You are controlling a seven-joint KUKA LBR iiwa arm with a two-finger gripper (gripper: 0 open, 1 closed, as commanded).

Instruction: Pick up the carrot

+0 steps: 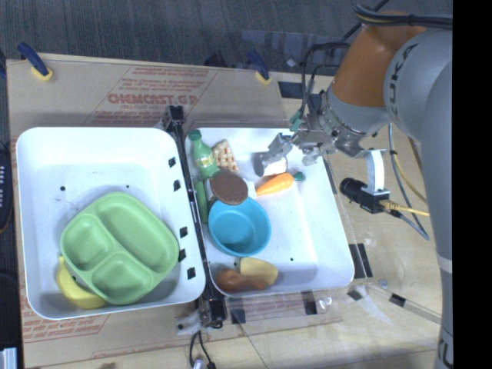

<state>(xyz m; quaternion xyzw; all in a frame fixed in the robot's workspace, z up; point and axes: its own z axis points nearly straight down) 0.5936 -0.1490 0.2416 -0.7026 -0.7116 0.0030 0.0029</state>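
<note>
1. Carrot (275,184) lies in the right bin (327,229), toward its far right part, long axis running left to right, green stub at the right end. It sits just right of the brown disc (229,187) and beyond the blue bowl (239,227).
2. Gripper (270,161) hangs just beyond the carrot, on its far side, at the end of the grey arm (400,68) reaching in from the right. I cannot tell from this slant whether it is spread or pressed together. I see nothing held in it.
3. My judgement on handling: toy carrot, light and stiff, with a smooth skin that may slip. The tapered shape means a pinch near the thin end could squirt it out.
4. I would take hold across the thick middle, jaws closing across the short axis, far to near.
5. Risk, as I judge it: the brown disc sits close on the left, so a descent too far left may nudge it.
6. Left bin (31,206) holds a green divided plate (119,244) and something yellow (73,287) under its near left edge; neither concerns this pick.
</note>
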